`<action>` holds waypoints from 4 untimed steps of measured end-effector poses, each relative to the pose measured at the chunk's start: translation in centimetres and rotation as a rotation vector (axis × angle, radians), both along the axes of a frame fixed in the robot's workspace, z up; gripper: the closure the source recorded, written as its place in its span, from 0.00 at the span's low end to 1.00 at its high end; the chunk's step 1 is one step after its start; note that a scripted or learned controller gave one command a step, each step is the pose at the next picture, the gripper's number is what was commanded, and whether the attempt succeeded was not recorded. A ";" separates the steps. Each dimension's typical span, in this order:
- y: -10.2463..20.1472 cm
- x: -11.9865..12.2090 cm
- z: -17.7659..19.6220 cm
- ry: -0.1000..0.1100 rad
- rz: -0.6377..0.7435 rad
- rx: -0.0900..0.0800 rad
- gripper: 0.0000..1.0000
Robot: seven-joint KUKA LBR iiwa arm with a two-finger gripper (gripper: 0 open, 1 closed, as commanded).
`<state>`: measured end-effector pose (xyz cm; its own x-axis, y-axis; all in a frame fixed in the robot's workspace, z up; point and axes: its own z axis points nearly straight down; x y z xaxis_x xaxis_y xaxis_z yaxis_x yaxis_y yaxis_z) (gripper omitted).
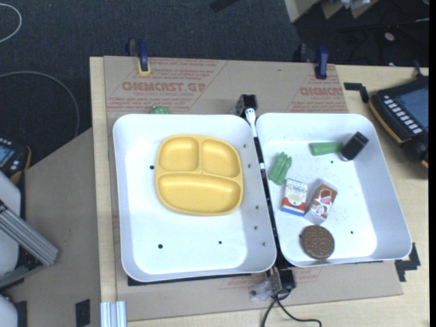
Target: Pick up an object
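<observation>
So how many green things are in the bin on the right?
2. A long green block lies near the back of the right bin, beside a black block. A green leafy piece lies near the bin's left wall, above the small carton.

Single fixed camera, mounted above the bench (pixel 204 80) and looking down at a slant; both white bins, left bin (pixel 136 182) and right bin (pixel 381 196), lie fully in frame at middle distance, with dark floor (pixel 68 19) visible beyond the far edge
</observation>
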<state>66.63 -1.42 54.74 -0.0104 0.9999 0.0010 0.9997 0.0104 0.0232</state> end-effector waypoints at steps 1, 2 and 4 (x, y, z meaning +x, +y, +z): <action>0.2 -2.9 -10.6 0.035 -0.012 -0.001 1.00; 3.1 -6.8 -19.6 0.036 -0.007 0.000 1.00; 11.9 -12.7 -30.4 0.033 -0.004 0.000 1.00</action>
